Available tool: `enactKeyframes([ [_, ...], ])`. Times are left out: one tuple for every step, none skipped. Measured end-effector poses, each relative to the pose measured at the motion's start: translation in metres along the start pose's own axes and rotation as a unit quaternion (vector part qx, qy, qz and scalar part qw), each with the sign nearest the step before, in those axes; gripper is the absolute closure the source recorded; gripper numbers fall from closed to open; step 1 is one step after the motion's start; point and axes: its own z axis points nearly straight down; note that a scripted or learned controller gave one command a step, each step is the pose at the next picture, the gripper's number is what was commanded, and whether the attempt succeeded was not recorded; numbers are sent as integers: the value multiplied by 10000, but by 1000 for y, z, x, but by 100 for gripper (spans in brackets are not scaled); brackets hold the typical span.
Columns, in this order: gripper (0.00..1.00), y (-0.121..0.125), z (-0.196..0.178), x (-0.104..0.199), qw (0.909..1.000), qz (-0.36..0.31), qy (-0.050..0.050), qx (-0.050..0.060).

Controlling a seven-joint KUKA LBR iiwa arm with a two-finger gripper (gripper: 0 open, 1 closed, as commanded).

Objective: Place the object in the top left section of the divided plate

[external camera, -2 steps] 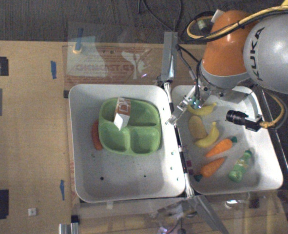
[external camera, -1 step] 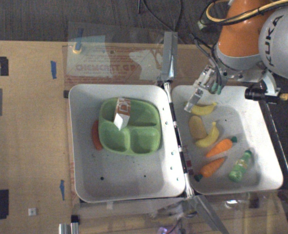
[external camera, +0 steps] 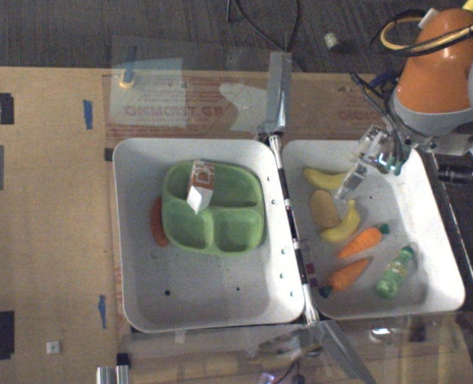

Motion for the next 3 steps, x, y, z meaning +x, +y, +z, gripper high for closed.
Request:
enactKeyframes([
  [0,-61,9,-11,9976,-694,4,2],
  [0,-65,-84,-75,9963,-863,-18,-6],
  [0,-89,-4,-77,9922,-1248,-7,-1],
])
